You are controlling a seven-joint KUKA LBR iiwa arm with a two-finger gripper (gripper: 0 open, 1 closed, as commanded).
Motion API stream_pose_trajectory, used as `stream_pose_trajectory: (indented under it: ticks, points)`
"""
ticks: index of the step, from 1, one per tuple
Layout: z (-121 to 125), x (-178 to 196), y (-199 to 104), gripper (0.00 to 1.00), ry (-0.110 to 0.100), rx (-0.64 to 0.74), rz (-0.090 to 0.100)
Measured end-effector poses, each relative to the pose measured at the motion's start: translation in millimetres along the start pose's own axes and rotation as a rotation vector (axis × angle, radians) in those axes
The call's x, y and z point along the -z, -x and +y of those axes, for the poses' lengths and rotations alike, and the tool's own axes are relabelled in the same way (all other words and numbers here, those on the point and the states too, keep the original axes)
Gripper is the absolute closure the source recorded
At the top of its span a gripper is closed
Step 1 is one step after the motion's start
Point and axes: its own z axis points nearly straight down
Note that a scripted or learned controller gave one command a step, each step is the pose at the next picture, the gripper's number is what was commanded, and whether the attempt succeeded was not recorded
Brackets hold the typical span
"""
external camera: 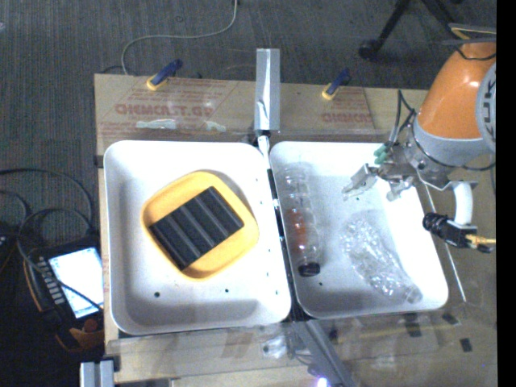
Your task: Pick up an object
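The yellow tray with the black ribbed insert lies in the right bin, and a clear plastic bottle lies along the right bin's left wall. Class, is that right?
Not quite. The camera view shows the yellow tray in the left bin, not the right. The clear plastic bottle does lie along the right bin's left wall.

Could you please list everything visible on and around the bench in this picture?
White bins: two, white, side by side on the bench.
Yellow tray with black ribbed insert: one, in the left bin.
Clear plastic bottle with dark cap: one, along the right bin's left wall.
Crumpled clear plastic: one, right bin, near its front right.
Clamps: two, blue and yellow, at the bench's far edge.
Tablet: one, lit screen, floor left of the bench.
Arm: one, grey and orange, from the right.
Gripper: one, above the right bin.
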Motion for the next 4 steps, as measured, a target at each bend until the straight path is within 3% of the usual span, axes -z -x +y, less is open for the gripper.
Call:
stream_pose_trajectory:
  ticks: [1, 2, 3, 4]
  points:
    - [-18, -68, 62, 0.0, -0.001, 0.001, -0.002]
    - [-36, -118, 61, 0.0, 0.027, 0.195, -0.007]
    - [-63, -118, 30, 0.0, 0.029, 0.22, -0.013]
    - [24, -117, 59, 0.0, 0.028, 0.001, -0.008]
